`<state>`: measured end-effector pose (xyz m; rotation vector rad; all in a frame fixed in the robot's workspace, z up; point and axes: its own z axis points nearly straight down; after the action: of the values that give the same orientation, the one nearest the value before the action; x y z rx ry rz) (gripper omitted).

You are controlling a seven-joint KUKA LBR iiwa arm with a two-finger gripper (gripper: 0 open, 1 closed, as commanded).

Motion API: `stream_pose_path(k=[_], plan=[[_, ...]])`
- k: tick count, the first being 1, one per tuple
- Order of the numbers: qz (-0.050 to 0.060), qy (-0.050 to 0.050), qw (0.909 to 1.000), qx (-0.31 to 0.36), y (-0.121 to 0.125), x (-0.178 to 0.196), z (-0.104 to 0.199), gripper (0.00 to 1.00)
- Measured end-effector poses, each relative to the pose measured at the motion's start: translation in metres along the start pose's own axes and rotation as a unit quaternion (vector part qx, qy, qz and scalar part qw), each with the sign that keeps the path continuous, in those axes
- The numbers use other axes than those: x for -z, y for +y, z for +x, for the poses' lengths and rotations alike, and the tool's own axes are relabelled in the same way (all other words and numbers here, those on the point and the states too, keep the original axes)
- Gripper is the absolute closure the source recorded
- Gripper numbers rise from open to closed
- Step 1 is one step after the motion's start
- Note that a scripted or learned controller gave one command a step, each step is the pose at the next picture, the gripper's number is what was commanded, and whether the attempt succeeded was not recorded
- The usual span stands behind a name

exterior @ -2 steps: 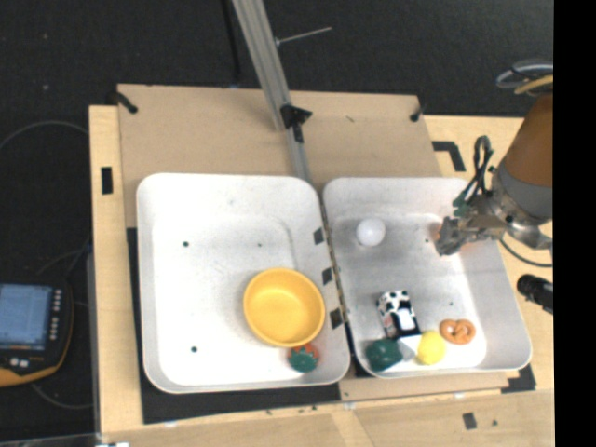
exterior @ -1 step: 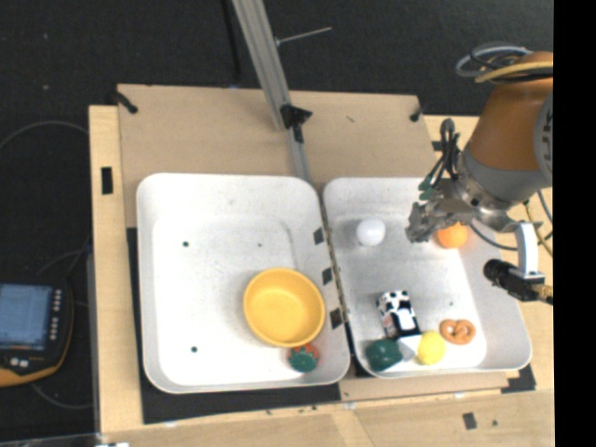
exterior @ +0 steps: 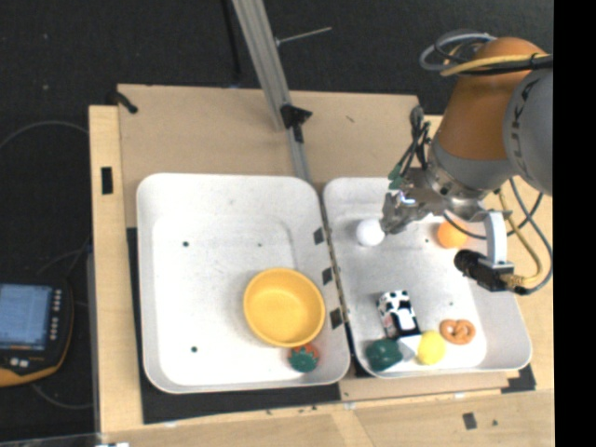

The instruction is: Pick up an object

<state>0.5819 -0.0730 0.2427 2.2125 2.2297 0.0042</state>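
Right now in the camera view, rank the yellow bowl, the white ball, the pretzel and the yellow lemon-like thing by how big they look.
1. yellow bowl, clearly largest
2. white ball, pretzel and yellow lemon-like thing look about alike; too close to rank.

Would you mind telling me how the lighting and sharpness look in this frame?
Camera view: even, soft overhead light; the yellow bowl casts only a faint shadow, the white bins look bright but not blown out, the whole frame is slightly soft, and the gripper area is murky.

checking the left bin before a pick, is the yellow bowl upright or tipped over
Upright. The bowl sits in the left bin with its open mouth facing up, its inside and round rim visible.
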Motion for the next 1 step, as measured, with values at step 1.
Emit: stream_pose_path(k=[1], plan=[[0.000,0.000,1.0000,0.000,0.0114,-0.0034,0.0623,1.00]])
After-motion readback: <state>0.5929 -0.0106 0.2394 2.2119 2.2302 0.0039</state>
